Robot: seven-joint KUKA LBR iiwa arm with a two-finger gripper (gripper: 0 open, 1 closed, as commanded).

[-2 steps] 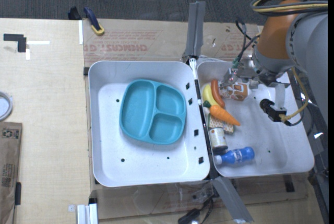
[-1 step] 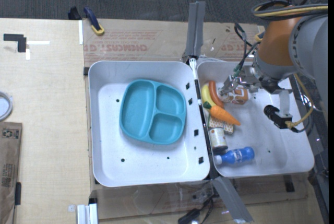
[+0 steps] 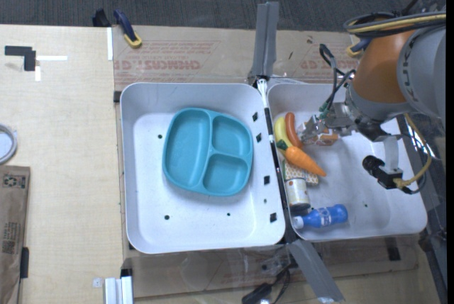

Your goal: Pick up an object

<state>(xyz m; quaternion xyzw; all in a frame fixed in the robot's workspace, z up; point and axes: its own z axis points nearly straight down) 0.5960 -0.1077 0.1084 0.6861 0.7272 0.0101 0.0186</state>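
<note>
The carrot point(image 3: 303, 159), banana point(image 3: 281, 131), can point(image 3: 296, 191) and blue bottle point(image 3: 323, 217) all lie loose in the right bin point(image 3: 369, 221), so nothing is picked up yet, and the gripper point(image 3: 318, 132) hangs low just beside them, its opening impossible to tell.

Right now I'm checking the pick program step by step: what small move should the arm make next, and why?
Probably a short, slow descent straight down. The gripper sits in the right bin, close beside the banana and carrot. Nothing can be seen between the jaws, so the pick looks undone, and those are the nearest items. The bottle and the can lie farther off.
</note>
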